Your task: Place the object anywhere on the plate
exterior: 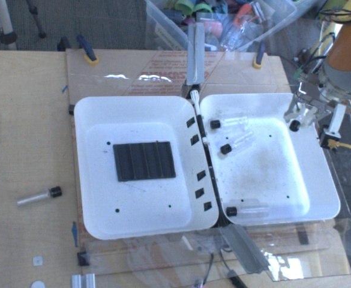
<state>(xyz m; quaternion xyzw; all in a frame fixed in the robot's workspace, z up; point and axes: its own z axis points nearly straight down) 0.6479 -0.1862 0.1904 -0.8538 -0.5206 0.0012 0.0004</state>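
Observation:
A black ribbed plate [144, 160] lies flat in the left bin [91, 161]. Three clear tubes with black caps lie in the right bin [319, 191]: one at the back left [230, 123], one just in front of it [239, 142], and one at the front wall [249, 209]. My gripper [311, 131] hangs over the right bin's back right rim, open, with nothing between its fingers. It is well right of the tubes and far from the plate.
Another clear tube with a black cap [38, 195] lies on the wooden bench left of the bins. A clear tub of colourful items [223, 8] stands behind the bins. A black-tabbed divider [199, 155] separates the two bins.

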